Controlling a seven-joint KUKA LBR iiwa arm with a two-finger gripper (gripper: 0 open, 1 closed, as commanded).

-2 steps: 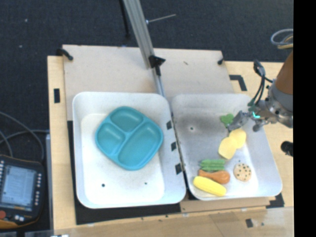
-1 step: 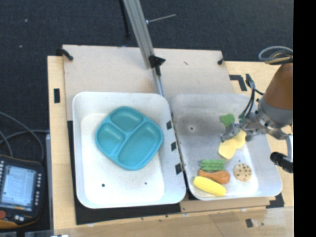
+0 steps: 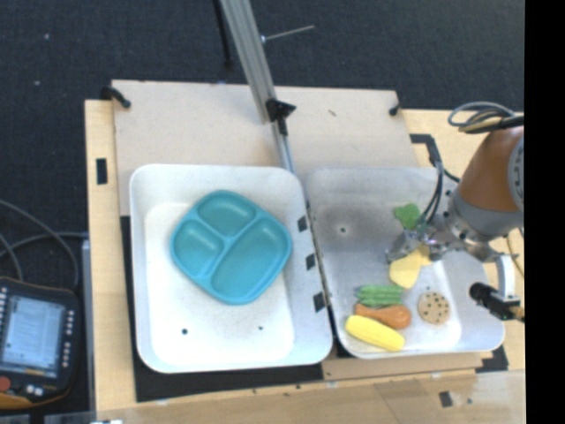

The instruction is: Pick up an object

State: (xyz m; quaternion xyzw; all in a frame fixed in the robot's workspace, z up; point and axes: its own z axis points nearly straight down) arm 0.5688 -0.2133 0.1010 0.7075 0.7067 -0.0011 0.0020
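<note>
Gripper [image 3: 415, 244] low in right bin [image 3: 353, 210], fingers' state unreadable (too small, blurred). Pale yellow piece [image 3: 406, 270] touching gripper at its 6 o'clock. Green leaf [image 3: 407, 214] at 12. Cookie [image 3: 433, 306], carrot [image 3: 385, 314], corn [image 3: 375, 332] toward 6.

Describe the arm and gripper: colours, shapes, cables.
The arm has a rounded orange-brown band above a grey wrist. Thin dark cables run down its side, and a pale looped cable lies behind it. The gripper is a small metallic grey part, too blurred to make out in detail.
</note>
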